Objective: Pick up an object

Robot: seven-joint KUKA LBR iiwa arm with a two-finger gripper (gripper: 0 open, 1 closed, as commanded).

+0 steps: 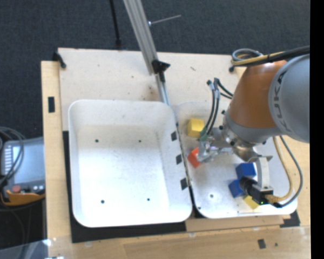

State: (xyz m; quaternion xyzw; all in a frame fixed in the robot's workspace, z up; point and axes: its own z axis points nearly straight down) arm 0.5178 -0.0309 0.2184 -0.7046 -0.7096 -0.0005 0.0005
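Even, bright overhead light, no hard glare. Two shallow white plastic bins [124,161] slightly washed out, speckle faint. Soft shadow under grey arm with orange band [259,101] across right bin. Dark carpet floor [43,15] underexposed. Overall soft focus, coarse resolution; small objects blurry.

The big grey and orange arm [264,104] covers much of the right bin [213,201], and the picture's right edge cuts the arm off. The tool [208,151] is small and blurry, so its tips are too hard to make out. The arm hides part of the blue block [245,170], and the yellow piece [252,202] by the black part is too small to name.
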